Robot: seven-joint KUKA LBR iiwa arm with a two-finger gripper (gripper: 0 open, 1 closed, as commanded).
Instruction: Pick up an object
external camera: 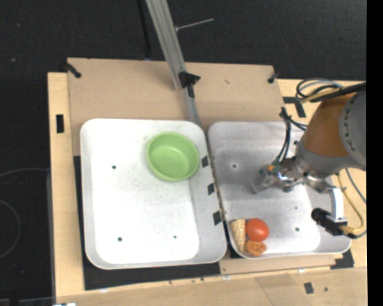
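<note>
Two white bins sit side by side on a brown bench (pixel 127 88).

The left bin (pixel 115 234) has a green bowl (pixel 173 157) in it. The bowl sits near the far right corner of that bin, the right way up. Small dark dots mark the floor of the bin.

The right bin (pixel 242 145) holds three small things, all bunched together in its near left corner. A red tomato (pixel 257 229) sits in the middle of the bunch. A pale yellow thing (pixel 239 231), maybe a bit of corn, lies just left of the tomato and touches it, right by the left wall of the bin. An orange thing (pixel 255 248) lies by the near edge, just under the tomato and touching it. It is too small to tell what it is.

The robot arm (pixel 332 132) comes in from the right side. Its orange band is over the far right part of the right bin. The gripper (pixel 263 182) points left over the middle of the right bin. Nothing is between its fingers that I can see. I cannot tell if it is released or clenched. The gripper is away from the three small things, which lie closer to the near edge.

A grey metal pole (pixel 167 34) slants down from the far side toward the gap between the two bins.
</note>
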